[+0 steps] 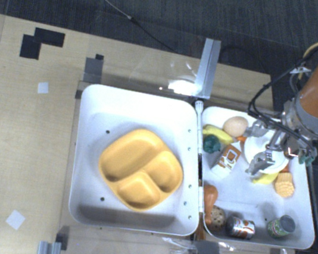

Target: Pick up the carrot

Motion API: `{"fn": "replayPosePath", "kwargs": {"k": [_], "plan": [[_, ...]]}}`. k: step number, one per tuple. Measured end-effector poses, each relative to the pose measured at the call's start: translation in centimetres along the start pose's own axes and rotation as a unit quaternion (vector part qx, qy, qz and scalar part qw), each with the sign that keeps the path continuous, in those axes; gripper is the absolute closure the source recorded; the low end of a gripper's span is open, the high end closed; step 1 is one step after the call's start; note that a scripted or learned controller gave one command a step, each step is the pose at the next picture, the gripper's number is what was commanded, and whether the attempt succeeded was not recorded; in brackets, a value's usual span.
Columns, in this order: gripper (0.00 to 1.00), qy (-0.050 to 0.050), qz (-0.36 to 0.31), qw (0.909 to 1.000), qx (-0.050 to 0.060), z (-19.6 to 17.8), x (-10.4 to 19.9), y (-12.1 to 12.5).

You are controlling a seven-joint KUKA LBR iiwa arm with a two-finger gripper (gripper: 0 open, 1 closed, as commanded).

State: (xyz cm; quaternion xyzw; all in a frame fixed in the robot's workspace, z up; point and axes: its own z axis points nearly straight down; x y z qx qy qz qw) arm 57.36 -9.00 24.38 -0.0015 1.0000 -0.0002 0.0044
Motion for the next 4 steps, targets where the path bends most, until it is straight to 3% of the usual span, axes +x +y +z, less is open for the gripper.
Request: {"fn": "replayPosePath", "kwargs": {"k": [1,2,3,4], "plan": [[0.0,0.002,0.109,0.994,0.0,11.0,4.8,-0.3],[0.0,-0.007,0.1,0.995,0.002,12.3,8.2,-5.1],[1.0,-0.009,0.096,0.9954,0.002,11.2,7.9,-4.9],[1.0,-0.002,-0.052,0.9987,0.001,15.3,5.5,-2.0]]}}
